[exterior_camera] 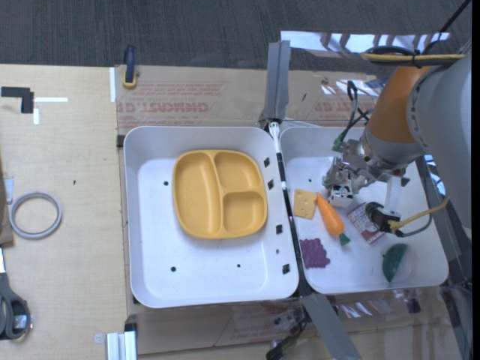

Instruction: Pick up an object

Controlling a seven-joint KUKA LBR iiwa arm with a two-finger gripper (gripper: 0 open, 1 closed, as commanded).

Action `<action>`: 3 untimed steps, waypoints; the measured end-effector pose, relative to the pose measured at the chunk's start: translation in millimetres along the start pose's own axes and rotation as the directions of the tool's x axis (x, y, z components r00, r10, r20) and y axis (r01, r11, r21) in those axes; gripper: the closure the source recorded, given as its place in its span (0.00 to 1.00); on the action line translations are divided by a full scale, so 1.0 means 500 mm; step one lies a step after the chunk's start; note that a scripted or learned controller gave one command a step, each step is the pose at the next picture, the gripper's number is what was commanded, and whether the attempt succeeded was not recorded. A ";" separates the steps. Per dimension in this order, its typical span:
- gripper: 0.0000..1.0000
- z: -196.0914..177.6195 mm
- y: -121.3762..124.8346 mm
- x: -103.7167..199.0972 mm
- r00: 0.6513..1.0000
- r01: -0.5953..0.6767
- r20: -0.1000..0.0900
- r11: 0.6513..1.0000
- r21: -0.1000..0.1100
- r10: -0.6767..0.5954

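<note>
Pincer (pixel 342 188) hangs low in the right bin (pixel 427 276), prob. lining up on carrot (pixel 329 214) just below it; opening & hold: can't tell.

Pale wooden bench (pixel 67 276) bearing two shallow white bins side by side, left bin (pixel 142 276) and right bin (pixel 427 272) touching. Resting on a brown cardboard sheet (pixel 187 96). Grey tape roll (pixel 34 214) lying near the left edge.
</note>
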State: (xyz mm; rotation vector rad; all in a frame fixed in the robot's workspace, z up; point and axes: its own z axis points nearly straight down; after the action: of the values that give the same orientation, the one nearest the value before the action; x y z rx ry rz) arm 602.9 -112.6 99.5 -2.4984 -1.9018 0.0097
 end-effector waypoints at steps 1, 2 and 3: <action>1.00 -0.183 -0.017 0.128 0.994 -0.111 -0.002 0.994 -0.002 0.111; 0.00 -0.183 -0.017 0.128 0.994 -0.111 -0.001 0.994 -0.002 0.111; 0.00 -0.002 -0.105 0.003 0.955 0.297 -0.002 0.955 -0.004 -0.297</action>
State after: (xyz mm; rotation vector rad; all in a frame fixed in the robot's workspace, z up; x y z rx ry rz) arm 552.6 -96.9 100.7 -2.1849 -2.2549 0.0027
